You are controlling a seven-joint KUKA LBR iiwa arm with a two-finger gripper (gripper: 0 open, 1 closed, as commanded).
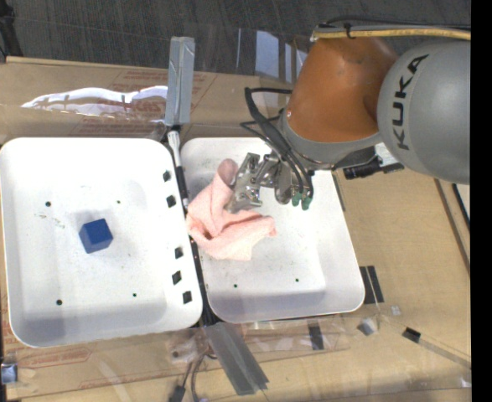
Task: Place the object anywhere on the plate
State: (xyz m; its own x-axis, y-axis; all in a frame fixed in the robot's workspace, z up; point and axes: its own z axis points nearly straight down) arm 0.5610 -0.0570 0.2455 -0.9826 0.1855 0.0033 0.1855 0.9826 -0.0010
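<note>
A small blue cube (96, 234) lies in the left white bin (36, 308), left of its middle. A crumpled pink cloth (227, 229) sits at the left side of the right white bin (321, 262), against the wall shared by the two bins. My gripper (246, 196) hangs over the cloth's upper part, right at its surface, and the metal hand hides part of the fabric. The grey arm with its orange band (338, 90) reaches in from the upper right.
Brown cardboard (86, 82) lies behind the bins, with a strip of clear plastic on it. Grey tape (181, 74) runs up from the gap between the bins. Black clips (178, 254) line the shared wall. Bare bench extends to the right.
</note>
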